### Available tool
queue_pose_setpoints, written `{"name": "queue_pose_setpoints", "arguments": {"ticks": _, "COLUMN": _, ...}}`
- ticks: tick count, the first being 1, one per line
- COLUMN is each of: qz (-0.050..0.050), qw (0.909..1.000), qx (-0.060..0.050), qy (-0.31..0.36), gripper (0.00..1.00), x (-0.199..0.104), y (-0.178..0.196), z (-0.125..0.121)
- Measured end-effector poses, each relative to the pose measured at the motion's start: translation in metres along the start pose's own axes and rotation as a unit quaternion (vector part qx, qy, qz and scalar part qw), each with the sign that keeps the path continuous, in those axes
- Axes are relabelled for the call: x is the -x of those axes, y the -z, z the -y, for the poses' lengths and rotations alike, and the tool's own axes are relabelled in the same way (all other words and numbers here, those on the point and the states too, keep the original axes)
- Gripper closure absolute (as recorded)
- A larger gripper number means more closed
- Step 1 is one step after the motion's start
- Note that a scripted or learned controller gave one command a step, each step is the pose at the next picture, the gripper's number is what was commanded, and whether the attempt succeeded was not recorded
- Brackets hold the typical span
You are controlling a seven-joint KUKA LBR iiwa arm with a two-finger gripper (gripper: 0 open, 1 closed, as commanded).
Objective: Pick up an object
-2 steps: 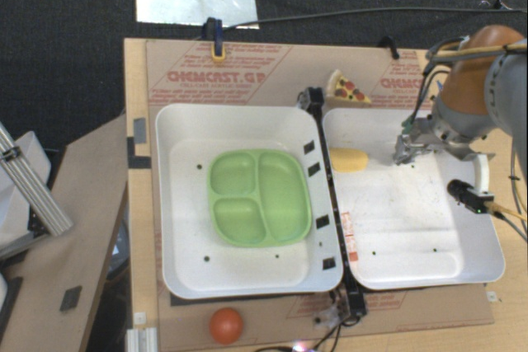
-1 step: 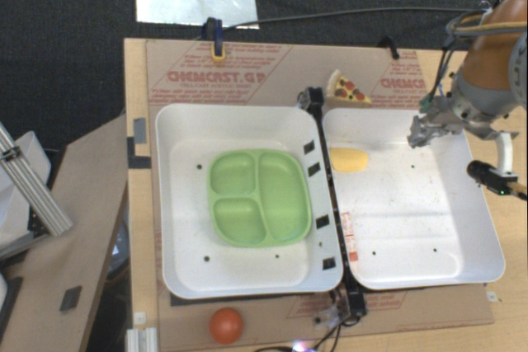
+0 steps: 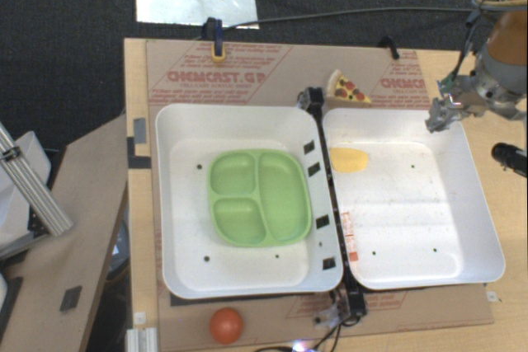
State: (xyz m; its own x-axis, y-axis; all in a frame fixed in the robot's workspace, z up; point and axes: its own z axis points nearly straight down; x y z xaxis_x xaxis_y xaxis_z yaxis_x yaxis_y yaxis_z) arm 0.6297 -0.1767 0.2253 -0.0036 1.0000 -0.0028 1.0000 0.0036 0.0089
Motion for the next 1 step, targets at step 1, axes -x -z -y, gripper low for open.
{"name": "queue_pose_setpoints", "arguments": {"ticks": 1, "qz": -0.001, "qw": 1.0000, "qx": 0.000, "qy": 0.001, "gripper": 1.00, "x": -0.0083, "y": 0.0578, "z": -0.0076}}
